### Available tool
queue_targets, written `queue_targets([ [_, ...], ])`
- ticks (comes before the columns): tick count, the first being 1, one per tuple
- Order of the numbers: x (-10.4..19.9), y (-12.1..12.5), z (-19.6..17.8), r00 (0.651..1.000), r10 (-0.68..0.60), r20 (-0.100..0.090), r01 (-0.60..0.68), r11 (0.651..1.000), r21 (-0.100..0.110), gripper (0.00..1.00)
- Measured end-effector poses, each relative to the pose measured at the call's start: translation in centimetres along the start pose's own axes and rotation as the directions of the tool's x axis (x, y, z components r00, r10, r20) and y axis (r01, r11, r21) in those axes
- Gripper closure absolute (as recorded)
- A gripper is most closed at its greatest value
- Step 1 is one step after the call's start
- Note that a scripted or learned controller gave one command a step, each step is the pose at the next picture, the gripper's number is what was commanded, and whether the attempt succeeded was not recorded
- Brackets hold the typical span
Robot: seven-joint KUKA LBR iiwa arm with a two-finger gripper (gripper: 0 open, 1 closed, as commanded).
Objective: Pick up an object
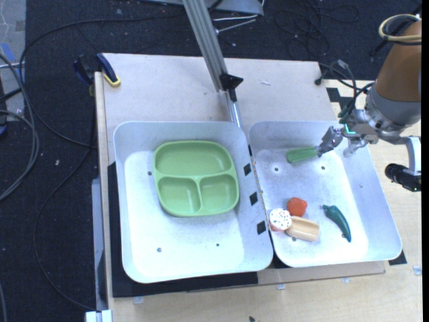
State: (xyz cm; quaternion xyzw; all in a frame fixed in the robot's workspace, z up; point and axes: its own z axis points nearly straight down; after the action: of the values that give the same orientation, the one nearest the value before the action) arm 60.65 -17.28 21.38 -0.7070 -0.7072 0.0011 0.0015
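Note:
My gripper (339,143) hangs over the back of the right bin (375,200), its two fingers spread apart and open with nothing between them. A light green oblong piece (301,155) lies on the bin floor just left of the left fingertip (328,143), close to it or touching it at its end. Nearer the front of the same bin lie a red tomato-like piece (297,206), a tan roll (305,231) with a white dotted disc (280,219) at its left end, and a dark green pepper (337,221).
The left bin (134,247) holds a green divided plate (196,178). A slanted metal pole (209,35) comes down to the gap between the bins at the back. The grey and orange arm (401,72) enters from the right.

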Motion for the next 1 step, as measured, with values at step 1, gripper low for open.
queue_targets([
  [1, 0.00, 0.11, -0.18, 1.000, -0.001, 0.001, 0.001, 1.000, -0.004, 0.00],
])
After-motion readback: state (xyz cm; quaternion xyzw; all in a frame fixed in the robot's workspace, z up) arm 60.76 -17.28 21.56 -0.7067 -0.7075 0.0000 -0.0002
